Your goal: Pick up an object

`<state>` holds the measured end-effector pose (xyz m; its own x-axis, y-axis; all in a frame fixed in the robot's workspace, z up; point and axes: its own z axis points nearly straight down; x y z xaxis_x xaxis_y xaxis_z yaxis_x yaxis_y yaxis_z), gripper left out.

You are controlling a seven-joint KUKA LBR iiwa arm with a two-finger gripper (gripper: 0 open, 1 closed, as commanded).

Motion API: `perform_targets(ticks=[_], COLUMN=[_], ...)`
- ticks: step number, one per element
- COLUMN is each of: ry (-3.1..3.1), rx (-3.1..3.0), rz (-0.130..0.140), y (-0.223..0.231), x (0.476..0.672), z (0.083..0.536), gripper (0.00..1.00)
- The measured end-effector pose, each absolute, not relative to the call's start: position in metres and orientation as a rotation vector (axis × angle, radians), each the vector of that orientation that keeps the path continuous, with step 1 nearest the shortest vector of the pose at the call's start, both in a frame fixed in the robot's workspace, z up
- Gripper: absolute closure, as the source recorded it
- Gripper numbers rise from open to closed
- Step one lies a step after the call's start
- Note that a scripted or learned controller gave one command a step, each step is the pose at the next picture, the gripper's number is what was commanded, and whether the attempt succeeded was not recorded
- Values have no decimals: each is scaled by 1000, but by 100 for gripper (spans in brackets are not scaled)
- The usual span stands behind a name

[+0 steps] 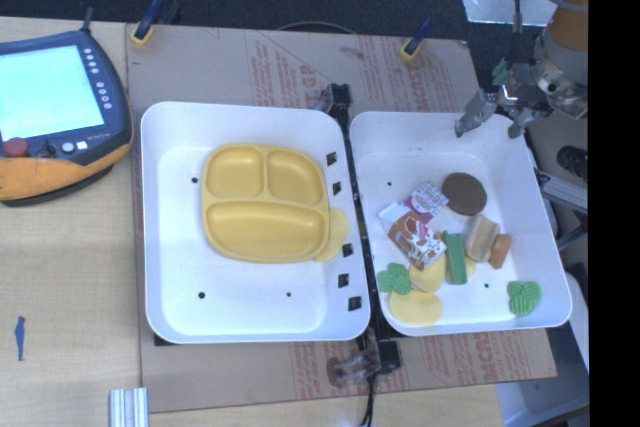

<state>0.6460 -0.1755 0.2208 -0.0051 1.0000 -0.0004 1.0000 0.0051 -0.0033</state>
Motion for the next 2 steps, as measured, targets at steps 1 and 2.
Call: perform_targets(ticks=[1, 2], ry=[-2228, -2237], rx=[-2221, -2226], rz=[-1, -7], y=[-186, -135], x=[619, 590], z=[106, 98], gripper=[0, 0])
